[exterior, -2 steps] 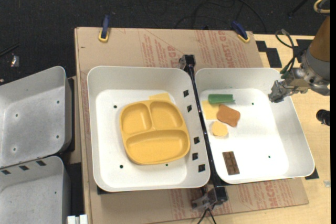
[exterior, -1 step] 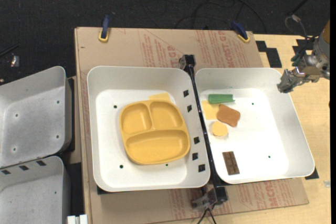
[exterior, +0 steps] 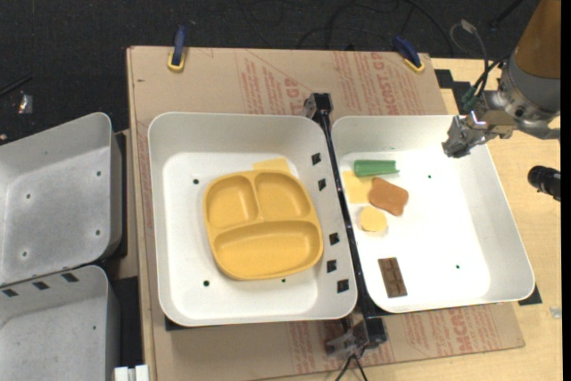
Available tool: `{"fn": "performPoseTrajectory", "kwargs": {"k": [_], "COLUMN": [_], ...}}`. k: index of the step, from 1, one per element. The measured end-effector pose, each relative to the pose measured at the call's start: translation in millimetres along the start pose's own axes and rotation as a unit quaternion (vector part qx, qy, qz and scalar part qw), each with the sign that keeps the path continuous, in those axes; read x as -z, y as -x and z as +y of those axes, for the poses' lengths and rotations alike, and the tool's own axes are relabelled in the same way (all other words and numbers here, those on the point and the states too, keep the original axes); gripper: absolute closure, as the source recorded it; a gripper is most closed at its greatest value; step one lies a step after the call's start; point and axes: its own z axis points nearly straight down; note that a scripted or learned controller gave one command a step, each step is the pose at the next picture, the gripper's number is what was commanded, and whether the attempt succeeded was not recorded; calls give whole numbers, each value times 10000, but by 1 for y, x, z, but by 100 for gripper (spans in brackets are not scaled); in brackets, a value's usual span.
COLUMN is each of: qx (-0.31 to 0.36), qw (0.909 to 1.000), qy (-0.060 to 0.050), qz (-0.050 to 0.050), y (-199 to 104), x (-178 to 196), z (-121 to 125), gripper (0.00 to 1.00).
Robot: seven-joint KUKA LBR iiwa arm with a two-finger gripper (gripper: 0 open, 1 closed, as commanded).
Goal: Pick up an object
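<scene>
Over the right bin's [exterior: 500, 219] far right corner my gripper [exterior: 459, 144] hovered, whether clenched or released I could not tell, while the green block [exterior: 375, 166], brown piece [exterior: 389, 195], yellow disc [exterior: 373, 220] and dark bar [exterior: 392, 277] lay at its left side, apart from me.

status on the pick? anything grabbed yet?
Done: nothing lifted that I can see. The green block, orange piece, yellow disc and brown card all lie on the floor of the right bin, and the yellow tray sits in the left bin.
In hand: the claw hangs over the right bin's far right corner, apart from the pieces.
Left: reach, grasp, lift.
</scene>
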Motion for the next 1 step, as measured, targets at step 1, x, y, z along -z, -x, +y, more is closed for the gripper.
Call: {"fn": "performPoseTrajectory", "kwargs": {"k": [1], "qx": [5], "qw": [10000], "qy": [-5], "qz": [2], "y": [-57], "x": [5], "z": [2], "gripper": [100]}}
